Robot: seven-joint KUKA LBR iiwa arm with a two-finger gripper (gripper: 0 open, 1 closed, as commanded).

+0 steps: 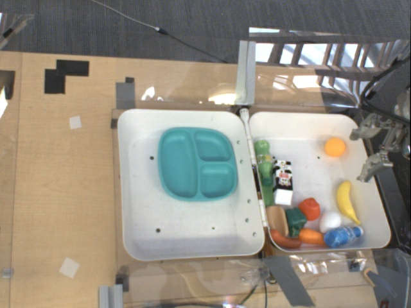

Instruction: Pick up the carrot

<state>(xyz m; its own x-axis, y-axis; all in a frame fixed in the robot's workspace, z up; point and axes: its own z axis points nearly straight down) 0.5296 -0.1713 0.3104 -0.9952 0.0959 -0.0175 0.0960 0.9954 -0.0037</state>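
- My gripper point(376, 149) sits at the right bin's point(302, 124) far right edge, fingers spread apart, nothing between them.
- The carrot point(311, 237) lies near the bin's front edge, just beside the white egg point(330, 221) and blue bottle point(341, 236).
- The banana point(347, 201) lies between my gripper and the carrot.
- The teal plate point(196, 163) rests in the left bin point(141, 236).
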